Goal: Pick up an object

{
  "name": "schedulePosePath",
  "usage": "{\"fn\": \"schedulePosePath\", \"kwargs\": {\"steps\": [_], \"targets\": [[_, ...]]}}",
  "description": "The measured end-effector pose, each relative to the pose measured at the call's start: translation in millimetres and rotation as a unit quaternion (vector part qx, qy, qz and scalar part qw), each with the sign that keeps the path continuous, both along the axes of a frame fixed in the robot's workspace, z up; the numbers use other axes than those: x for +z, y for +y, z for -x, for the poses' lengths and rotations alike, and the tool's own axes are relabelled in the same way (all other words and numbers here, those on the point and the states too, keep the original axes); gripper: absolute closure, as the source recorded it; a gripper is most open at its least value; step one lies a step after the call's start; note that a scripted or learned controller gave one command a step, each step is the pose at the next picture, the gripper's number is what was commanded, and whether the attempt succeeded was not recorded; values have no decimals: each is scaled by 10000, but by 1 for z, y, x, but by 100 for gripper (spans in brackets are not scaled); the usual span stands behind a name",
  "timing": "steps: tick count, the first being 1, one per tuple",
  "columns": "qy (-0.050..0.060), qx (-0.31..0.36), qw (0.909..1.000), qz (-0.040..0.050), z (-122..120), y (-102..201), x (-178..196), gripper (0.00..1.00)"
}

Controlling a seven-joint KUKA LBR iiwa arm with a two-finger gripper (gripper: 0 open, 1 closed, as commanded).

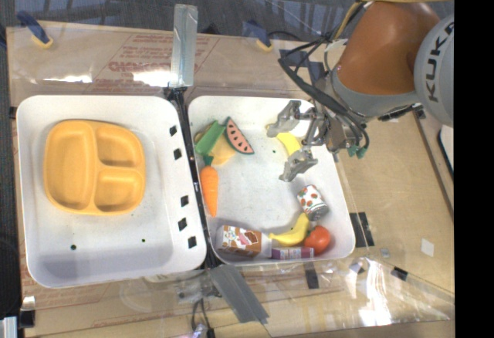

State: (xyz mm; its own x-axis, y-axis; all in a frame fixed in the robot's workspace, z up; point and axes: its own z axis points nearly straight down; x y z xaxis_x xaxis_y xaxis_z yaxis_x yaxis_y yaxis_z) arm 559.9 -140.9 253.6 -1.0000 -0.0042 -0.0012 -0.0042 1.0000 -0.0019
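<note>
My jaws (292, 145) hang open astride the small banana (288, 144) at the right bin's (255, 209) upper right. It looks light, stiff, smooth plastic; I'd pinch its middle.

Arm (401, 43): grey casing with a broad, glossy orange band above the wrist. Partial black "KU" lettering on the grey shell. Black cables loop around the wrist. Gripper (292, 145): two grey metal fingers (297, 167), with a small green fitting alongside.
</note>
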Motion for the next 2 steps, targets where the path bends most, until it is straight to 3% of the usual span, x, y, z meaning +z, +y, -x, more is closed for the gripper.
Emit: {"fn": "schedulePosePath", "kwargs": {"steps": [1,2], "targets": [[14,861,9963,-14,-71,-12,-72,0],[41,389,9992,-24,-88,4,-163,0]]}}
